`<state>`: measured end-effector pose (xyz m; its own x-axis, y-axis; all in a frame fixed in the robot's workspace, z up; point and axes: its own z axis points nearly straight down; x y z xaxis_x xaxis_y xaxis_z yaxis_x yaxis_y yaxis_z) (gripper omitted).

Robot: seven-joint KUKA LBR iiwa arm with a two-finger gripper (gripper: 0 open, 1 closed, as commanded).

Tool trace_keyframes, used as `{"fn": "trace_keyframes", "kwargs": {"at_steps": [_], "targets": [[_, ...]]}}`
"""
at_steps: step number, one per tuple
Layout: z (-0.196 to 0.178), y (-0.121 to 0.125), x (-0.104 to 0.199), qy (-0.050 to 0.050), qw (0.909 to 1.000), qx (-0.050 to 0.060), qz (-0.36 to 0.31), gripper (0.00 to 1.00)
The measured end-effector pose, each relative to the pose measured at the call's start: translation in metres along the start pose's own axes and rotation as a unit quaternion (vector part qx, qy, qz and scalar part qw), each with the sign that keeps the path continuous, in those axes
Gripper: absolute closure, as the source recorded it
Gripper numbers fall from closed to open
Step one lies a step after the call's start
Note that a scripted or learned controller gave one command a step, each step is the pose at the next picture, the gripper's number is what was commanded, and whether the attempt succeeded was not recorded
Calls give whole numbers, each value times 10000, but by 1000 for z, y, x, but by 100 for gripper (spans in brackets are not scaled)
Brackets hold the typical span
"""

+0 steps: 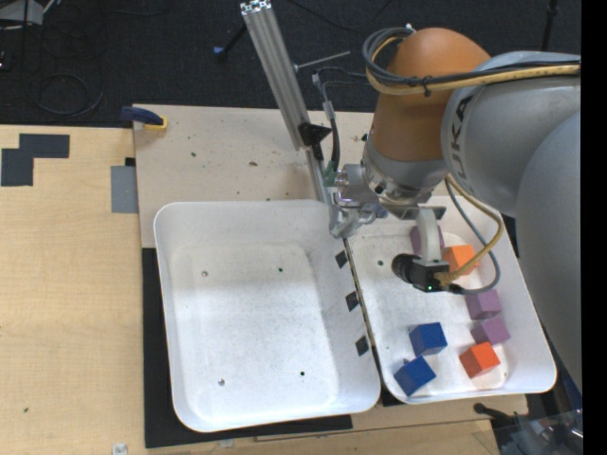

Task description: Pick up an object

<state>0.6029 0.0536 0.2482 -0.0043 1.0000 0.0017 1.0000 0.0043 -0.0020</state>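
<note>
- Pincer [347, 219] hangs over the seam between the two bins, near their far edge; whether it is apart or together I cannot tell.
- Orange block [461, 257] lies nearest, in the right-hand bin [387, 316].
- Purple blocks [485, 303], blue blocks [428, 337] and orange cube [480, 359] sit nearer that bin's front rim.

Your one camera: fixed above the bench [218, 154] | tilted downward | mid-range, takes in left-hand bin [247, 335], right-hand bin [389, 322]

My gripper [353, 218] hung at the far end, over where the left bin [247, 330] met the right bin [392, 313]. The blocks [480, 358] lay in the right bin, mostly toward its near right corner.
</note>
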Motion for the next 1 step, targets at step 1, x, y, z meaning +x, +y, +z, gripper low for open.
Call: {"fn": "trace_keyframes", "kwargs": {"at_steps": [1], "targets": [[15,26,40,-9,10000,-1,6,100]]}}
